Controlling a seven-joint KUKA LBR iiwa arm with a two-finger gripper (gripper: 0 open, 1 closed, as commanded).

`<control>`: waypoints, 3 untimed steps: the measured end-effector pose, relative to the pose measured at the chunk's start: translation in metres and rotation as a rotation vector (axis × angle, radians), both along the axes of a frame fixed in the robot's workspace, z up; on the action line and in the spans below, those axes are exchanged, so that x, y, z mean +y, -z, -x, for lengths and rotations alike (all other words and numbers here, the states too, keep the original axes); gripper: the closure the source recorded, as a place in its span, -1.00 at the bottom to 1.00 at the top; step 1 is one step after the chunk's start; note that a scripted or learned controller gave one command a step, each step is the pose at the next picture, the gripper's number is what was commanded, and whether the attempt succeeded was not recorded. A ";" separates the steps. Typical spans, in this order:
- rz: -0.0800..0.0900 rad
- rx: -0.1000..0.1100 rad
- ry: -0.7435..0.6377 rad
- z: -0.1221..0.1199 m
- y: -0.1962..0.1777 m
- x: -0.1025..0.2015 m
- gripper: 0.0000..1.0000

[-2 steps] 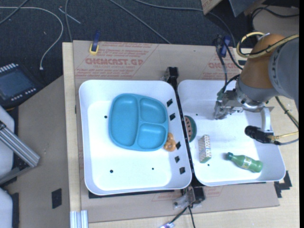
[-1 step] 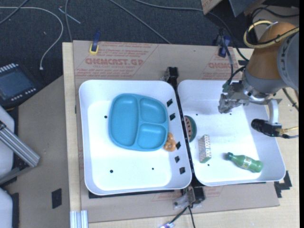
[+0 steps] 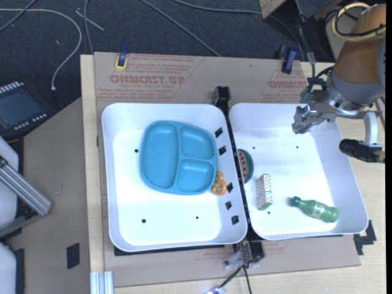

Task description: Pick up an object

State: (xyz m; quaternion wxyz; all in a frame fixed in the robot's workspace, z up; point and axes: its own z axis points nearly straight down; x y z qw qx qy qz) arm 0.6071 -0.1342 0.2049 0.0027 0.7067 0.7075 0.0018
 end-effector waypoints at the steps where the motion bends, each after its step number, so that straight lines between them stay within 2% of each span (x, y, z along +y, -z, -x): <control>1: -0.001 0.002 0.000 -0.001 -0.027 0.000 1.00; 3: -0.005 0.009 -0.004 0.026 -0.025 0.096 1.00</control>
